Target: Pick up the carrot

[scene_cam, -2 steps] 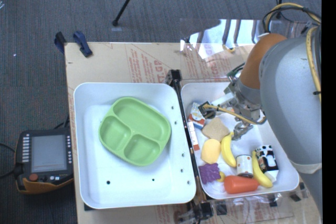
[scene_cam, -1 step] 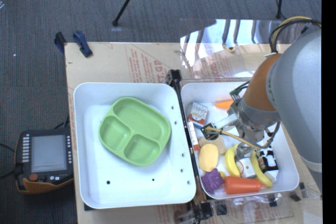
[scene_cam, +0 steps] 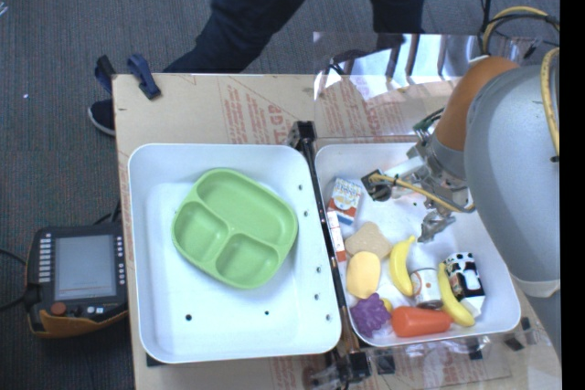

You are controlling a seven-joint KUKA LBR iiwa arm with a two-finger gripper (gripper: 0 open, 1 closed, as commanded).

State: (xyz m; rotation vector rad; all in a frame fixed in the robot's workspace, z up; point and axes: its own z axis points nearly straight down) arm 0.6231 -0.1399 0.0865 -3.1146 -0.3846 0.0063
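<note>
**Arm hanging over the right bin, carrot lying at its near edge**

The carrot (scene_cam: 420,321) is lying on its side along the near edge of the right bin (scene_cam: 501,262), its orange body pointing across the bin. It is sitting just beside a purple bunch of grapes (scene_cam: 369,313) on its left and touching the lower end of a banana (scene_cam: 454,295) on its right. A lemon (scene_cam: 364,274) is resting just above the grapes, and a second banana (scene_cam: 401,264) is leaning next to it. A small carton (scene_cam: 345,196) is standing near the bin's far left corner, well apart from the carrot.

The gripper (scene_cam: 437,224) is hovering over the middle of the right bin, above the 2 bananas and apart from the carrot. Nothing is showing between its fingers, though whether they are spread or closed is too unclear to tell.

In the left bin (scene_cam: 155,288), a green plate (scene_cam: 235,226) with 3 compartments is lying flat near the centre.
</note>
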